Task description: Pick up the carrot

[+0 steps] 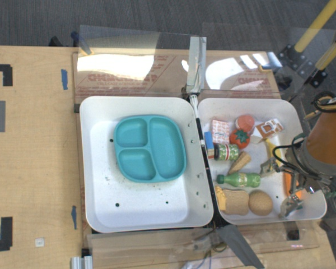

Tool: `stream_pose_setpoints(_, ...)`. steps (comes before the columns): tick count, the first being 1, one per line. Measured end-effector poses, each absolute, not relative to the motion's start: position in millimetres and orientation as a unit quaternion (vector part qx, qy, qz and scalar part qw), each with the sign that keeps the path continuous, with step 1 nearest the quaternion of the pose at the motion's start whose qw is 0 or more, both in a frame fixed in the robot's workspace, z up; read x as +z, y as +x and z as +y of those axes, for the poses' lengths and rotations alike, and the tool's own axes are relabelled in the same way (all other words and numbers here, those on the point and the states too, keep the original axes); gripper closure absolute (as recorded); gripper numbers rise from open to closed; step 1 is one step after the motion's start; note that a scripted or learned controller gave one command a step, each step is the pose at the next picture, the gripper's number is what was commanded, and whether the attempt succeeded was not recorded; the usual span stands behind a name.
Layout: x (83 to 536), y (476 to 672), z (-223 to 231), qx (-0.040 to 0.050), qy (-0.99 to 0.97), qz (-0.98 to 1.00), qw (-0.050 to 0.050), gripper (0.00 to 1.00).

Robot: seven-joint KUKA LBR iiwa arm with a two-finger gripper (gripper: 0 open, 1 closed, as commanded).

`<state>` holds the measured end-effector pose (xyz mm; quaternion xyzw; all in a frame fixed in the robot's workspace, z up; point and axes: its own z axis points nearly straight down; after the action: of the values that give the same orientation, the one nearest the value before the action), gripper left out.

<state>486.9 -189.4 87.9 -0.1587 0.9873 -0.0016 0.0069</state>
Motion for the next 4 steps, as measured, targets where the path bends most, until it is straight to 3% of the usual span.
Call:
stream_pose_setpoints(1, 101, 490.5, -188, -0.0034, -0.160, 0.987, 0.012, 1.00)
stream_pose_setpoints(2, 212, 543.9, -154, -0.0028, -0.291, 0.957, 0.007, 1.00)
stream_pose_setpoints(3, 176, 514.9, -215, 0.0007, -0.368, 0.930, 0.000, 1.00)
stream_pose_setpoints(4, 220, 590.6, -92, -0.0008, -0.511, 0.859, 0.006, 1.00)
